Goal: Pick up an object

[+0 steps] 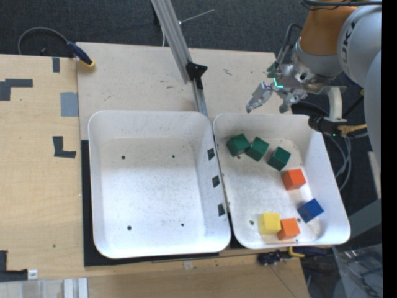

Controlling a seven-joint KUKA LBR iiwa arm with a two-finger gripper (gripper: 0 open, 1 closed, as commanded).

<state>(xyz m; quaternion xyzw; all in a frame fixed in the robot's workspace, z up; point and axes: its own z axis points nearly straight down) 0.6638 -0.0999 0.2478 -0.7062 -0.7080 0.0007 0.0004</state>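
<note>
Gripper (270, 99) is seen spread and unloaded beyond the right bin's (322, 148) far rim; small blocks (257, 148) inside are judged light, rigid, best pinched across flat faces.

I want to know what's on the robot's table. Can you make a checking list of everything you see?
Surface: a tan bench with two white bins; the left bin and the right bin sit side by side on a black mat.
Job's things: seven blocks in the right bin: three green blocks in a row at the far end, an orange block, a blue block, and a yellow block touching a second orange one.
Clutter: grey and black tape pieces on the bench.
Grippers: the gripper hangs open above the right bin's far edge, holding nothing.
Cables: a black cable loop at far left; cables by the arm.
Surroundings: a slanted metal rail, dark floor.
</note>
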